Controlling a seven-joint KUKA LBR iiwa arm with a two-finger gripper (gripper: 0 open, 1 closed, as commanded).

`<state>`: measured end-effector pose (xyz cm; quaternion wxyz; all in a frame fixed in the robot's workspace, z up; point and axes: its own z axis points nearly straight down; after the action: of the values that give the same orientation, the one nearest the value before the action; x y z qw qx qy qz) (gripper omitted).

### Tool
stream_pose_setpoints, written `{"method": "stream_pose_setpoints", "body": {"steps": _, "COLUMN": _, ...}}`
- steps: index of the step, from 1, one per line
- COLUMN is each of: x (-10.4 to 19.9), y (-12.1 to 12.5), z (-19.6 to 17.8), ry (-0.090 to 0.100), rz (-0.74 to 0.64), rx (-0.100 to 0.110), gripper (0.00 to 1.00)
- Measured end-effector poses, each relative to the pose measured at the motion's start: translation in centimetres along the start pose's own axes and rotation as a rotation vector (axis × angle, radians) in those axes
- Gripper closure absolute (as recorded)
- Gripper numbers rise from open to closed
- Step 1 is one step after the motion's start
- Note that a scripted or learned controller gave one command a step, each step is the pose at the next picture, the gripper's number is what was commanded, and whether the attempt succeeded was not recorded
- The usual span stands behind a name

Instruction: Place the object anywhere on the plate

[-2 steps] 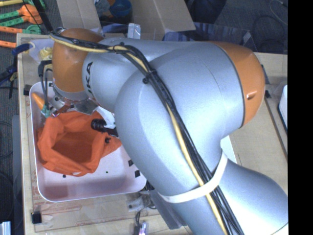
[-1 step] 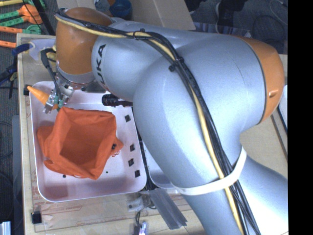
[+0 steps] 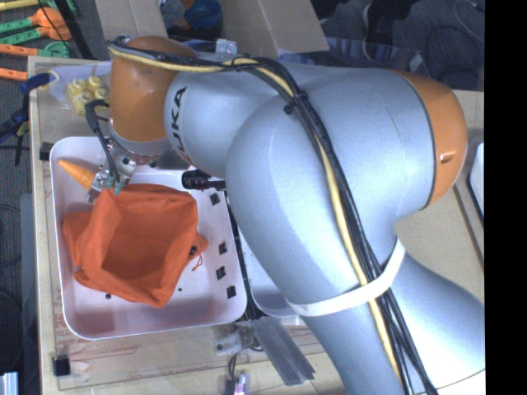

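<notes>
Reaching in from the right of the frame, the grey arm (image 3: 329, 188) hangs its claw (image 3: 107, 181) over the left white bin (image 3: 99, 323); whether it is apart or together cannot be told. An orange cloth (image 3: 132, 241) lies crumpled mid-bin, and an orange carrot-shaped object (image 3: 76, 172) sits just left of the claw.

A: So what sits where on that bench?

B: The left bin (image 3: 70, 319) has a crumpled cloth bag (image 3: 132, 241) lying in it, taking up most of the middle. A carrot (image 3: 76, 172) lies in the same bin, just beside the bag's upper left corner, near the bin's back wall.

A: And the arm?

B: The arm (image 3: 346, 204) comes in from the right, passing over the second bin (image 3: 268, 303), which sits right of the first. Its gripper (image 3: 107, 183) is down at the bag's top edge, between carrot and bag. Cardboard boxes (image 3: 272, 11) stand behind the bench.
</notes>
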<state>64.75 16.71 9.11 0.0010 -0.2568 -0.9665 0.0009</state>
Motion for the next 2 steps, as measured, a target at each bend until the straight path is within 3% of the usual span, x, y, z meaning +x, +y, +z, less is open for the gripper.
{"method": "stream_pose_setpoints", "body": {"steps": 1, "x": 0.7, "y": 1.1, "z": -0.1, "ry": -0.002, "rz": 0.027, "rx": -0.001, "gripper": 1.00}}
{"method": "stream_pose_setpoints", "body": {"steps": 2, "x": 6.9, "y": 1.0, "z": -0.1, "ry": -0.005, "rz": 0.423, "rx": 0.002, "gripper": 1.00}}
